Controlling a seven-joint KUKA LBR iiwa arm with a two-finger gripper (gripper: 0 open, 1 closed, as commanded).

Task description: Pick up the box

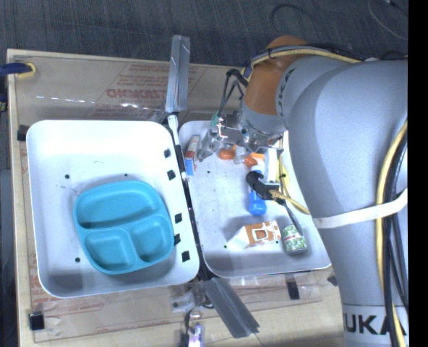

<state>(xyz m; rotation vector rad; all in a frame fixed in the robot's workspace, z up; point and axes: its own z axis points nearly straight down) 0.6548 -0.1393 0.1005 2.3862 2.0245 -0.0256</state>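
The box (pixel 262 234) is small and white with an orange-brown print, and lies flat near the front of the right bin (pixel 221 194). My gripper (pixel 212 140) hangs over the far left corner of that bin, well behind the box and apart from it. The grey arm and its orange band reach in from the right and cover the bin's right side.
A small green can (pixel 295 240) lies right beside the box. A blue item (pixel 257 207) lies mid-bin, with orange pieces (pixel 228 151) near the gripper and a small tube (pixel 190 155) by the left wall. The left bin (pixel 48 165) holds a blue compartment plate (pixel 123 224).
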